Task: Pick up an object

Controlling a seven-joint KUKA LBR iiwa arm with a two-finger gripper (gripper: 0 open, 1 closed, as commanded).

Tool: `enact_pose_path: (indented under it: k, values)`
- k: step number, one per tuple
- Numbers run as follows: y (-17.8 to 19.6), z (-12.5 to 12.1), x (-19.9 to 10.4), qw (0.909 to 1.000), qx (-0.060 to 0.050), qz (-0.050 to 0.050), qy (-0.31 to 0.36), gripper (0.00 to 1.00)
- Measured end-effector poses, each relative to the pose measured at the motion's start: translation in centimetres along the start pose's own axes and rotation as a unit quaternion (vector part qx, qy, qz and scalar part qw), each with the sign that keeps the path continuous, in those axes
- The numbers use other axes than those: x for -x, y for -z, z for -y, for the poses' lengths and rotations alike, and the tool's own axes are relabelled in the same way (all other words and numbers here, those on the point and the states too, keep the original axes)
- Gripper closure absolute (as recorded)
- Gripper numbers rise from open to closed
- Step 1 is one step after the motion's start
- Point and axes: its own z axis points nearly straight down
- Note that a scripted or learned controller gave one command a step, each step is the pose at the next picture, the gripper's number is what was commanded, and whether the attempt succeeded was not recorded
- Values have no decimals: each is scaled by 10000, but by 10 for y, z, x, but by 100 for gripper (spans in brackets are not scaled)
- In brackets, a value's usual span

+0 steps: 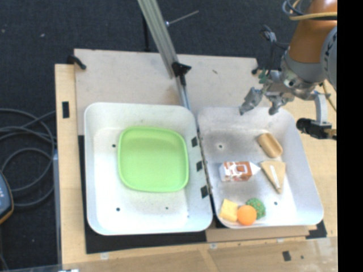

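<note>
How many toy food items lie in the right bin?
6: bread roll at the top, carton mid-bin, wedge beside it, yellow block, orange ball and green piece clustered at the front edge.

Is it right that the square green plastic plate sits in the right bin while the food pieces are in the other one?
Not quite. The camera view shows the square green plastic plate in the left white bin; the food pieces lie in the other, right white bin.
</note>
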Motion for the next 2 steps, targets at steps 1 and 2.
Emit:
enact_pose_path:
  k: [1, 2]
  values:
    - [-62, 4, 2, 10000, -28, 1, -1, 0]
    - [-107, -3, 2, 10000, -18, 3, 3, 0]
